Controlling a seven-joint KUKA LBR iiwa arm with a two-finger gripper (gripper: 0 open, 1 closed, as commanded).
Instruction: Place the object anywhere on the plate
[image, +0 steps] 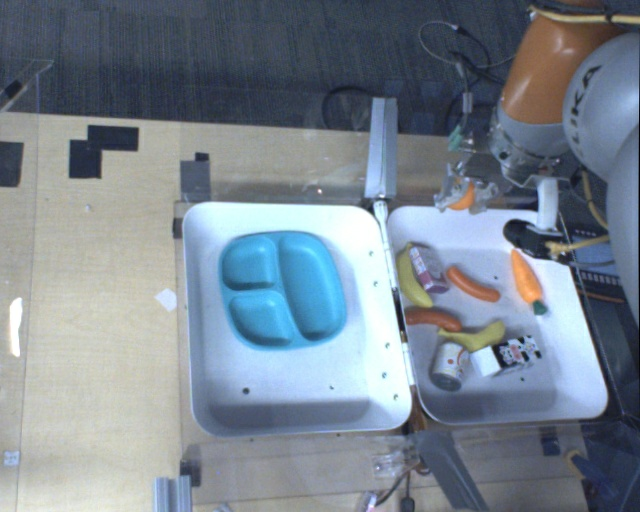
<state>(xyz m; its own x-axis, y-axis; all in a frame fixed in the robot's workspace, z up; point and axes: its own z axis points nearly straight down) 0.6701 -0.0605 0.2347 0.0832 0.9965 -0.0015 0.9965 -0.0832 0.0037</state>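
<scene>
Over the right bin (590, 400), the tool (463, 195) hangs at the far rim with a small orange object (459, 200) between its fingers. As far as I can make out from this slanted view, it is clenched on that piece and holding it clear of the bin floor. The blue plate (283, 288), moulded into three compartments, lies in the middle of the left bin (200, 380), well apart from the tool and across the divider between the two bins.

Left behind in the right bin are a banana (412, 280), two sausages (472, 283), a carrot (526, 279), a can (447, 366) and a few smaller items.

I read this as the carry step: the pick looks done and the transfer has not yet begun. The next move calls for a sweep toward the view's left and slightly nearer the camera. It needs enough height to clear the bin walls and the metal post (380, 150) at the divider. Then comes a descent over any compartment of the plate before letting go. The object is small and the hold looks shallow, so I would keep the traverse gentle.
</scene>
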